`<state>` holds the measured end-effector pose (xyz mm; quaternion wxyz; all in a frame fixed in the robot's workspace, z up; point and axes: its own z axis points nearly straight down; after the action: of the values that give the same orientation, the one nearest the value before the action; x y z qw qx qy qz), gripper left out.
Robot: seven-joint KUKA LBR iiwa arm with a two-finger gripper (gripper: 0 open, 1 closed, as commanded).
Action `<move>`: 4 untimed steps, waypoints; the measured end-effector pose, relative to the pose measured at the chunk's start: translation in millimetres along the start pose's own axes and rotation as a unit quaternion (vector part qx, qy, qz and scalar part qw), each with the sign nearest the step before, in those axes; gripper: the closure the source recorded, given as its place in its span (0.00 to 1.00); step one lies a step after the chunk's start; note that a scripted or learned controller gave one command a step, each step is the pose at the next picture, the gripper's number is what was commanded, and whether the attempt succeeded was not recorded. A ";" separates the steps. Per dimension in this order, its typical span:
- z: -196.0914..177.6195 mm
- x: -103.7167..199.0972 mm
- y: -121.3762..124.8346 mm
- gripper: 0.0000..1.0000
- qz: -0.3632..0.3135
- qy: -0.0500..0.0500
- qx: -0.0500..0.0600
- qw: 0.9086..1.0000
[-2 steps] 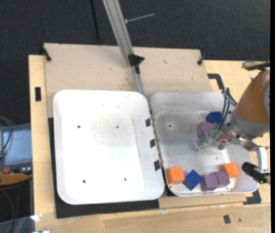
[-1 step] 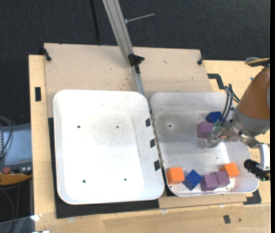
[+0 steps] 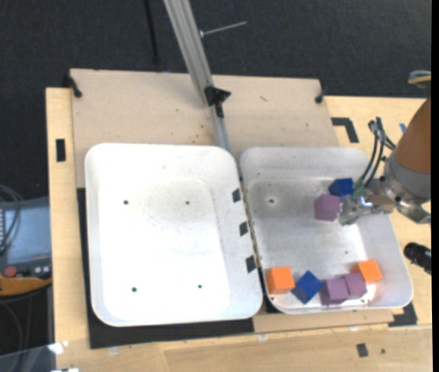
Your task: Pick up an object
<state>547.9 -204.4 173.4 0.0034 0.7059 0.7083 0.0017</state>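
Observation:
The right bin (image 3: 296, 169) holds several small blocks. A purple block (image 3: 327, 207) lies in its upper middle, with a blue block (image 3: 342, 186) just behind it to the right. My gripper (image 3: 351, 210) hangs low over the bin's right side, right beside the purple block and just below the blue one. Whether it touches either block is unclear. Along the bin's front edge lie an orange block (image 3: 280, 279), a blue block (image 3: 307, 286), two purple blocks (image 3: 343, 288) and another orange block (image 3: 370, 270).
The left bin (image 3: 165, 231) sits beside the right one. A slanted aluminium post (image 3: 192, 45) rises behind the bins. A control pendant (image 3: 14, 246) with cables lies off the bench at the left.

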 end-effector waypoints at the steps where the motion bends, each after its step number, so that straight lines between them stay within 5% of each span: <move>1: -62.0 -2.8 9.2 1.00 0.000 0.000 -0.001 1.000; 2: -61.5 -4.1 9.7 1.00 -0.001 0.000 0.003 1.000; 4: -51.6 90.7 6.4 1.00 -0.001 0.001 0.003 1.000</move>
<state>553.6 -113.5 224.8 0.0001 0.7049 0.7093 0.0004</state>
